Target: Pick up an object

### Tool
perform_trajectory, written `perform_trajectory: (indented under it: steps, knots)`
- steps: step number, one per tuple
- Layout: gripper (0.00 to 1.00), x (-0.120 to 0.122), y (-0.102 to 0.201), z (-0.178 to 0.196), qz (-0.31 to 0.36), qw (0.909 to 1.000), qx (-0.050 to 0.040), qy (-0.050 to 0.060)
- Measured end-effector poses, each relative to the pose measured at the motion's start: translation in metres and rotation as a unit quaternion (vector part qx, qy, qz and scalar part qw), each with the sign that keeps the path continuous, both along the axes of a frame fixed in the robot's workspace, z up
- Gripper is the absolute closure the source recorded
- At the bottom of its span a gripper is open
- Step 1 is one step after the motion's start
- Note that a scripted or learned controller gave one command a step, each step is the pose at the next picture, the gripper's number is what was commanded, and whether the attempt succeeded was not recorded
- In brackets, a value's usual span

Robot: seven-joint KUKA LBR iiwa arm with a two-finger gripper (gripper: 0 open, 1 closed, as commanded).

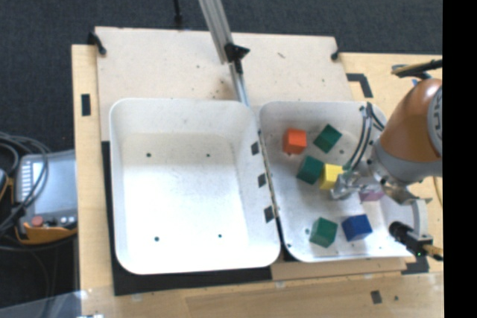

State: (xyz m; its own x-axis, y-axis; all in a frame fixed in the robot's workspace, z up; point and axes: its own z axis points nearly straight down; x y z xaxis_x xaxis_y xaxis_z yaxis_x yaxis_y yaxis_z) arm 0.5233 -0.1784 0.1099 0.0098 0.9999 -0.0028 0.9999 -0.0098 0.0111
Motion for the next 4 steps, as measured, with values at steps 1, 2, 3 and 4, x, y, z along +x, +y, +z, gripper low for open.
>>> perform_trajectory:
  steps: [1, 2, 3, 4]
  knots:
    - [1.0, -0.008, -0.006, 0.051, 0.002, 1.0, 0.0002, 0.002]
    - [1.0, -0.005, -0.01, 0.116, 0.006, 1.0, -0.0004, 0.001]
    - [1.0, -0.003, -0.012, 0.166, 0.007, 1.0, 0.0001, 0.002]
    - [1.0, -0.004, 0.037, 0.154, 0.008, 1.0, 0.0013, 0.005]
